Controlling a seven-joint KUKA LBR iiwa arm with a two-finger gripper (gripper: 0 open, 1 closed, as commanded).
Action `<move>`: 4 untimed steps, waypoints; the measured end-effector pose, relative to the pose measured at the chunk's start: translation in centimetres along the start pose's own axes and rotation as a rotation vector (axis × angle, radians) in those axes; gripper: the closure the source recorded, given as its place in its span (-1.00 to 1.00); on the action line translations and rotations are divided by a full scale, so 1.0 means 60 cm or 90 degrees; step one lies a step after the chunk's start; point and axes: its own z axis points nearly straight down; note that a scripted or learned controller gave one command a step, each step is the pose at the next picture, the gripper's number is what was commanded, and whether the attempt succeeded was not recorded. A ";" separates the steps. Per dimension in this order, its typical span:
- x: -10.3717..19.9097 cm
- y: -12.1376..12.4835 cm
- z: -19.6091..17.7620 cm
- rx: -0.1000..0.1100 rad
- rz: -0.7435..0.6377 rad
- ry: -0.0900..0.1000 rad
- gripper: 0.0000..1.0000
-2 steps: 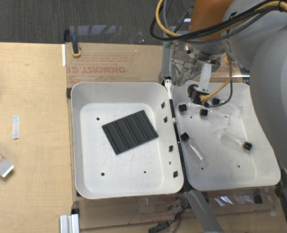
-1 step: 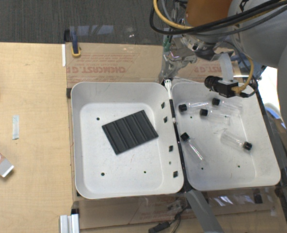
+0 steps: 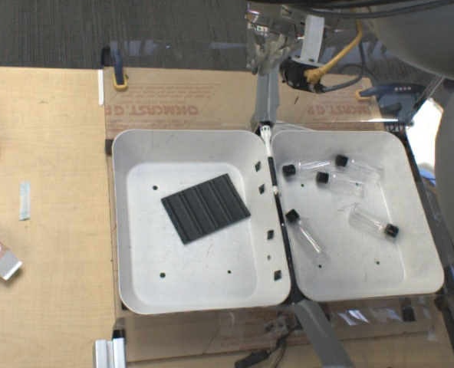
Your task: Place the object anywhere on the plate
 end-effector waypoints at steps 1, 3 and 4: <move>0.073 -0.057 0.019 0.002 0.310 -0.002 1.00; 0.034 -0.006 0.105 -0.001 -0.404 0.001 1.00; 0.099 -0.051 0.179 0.002 0.019 0.000 1.00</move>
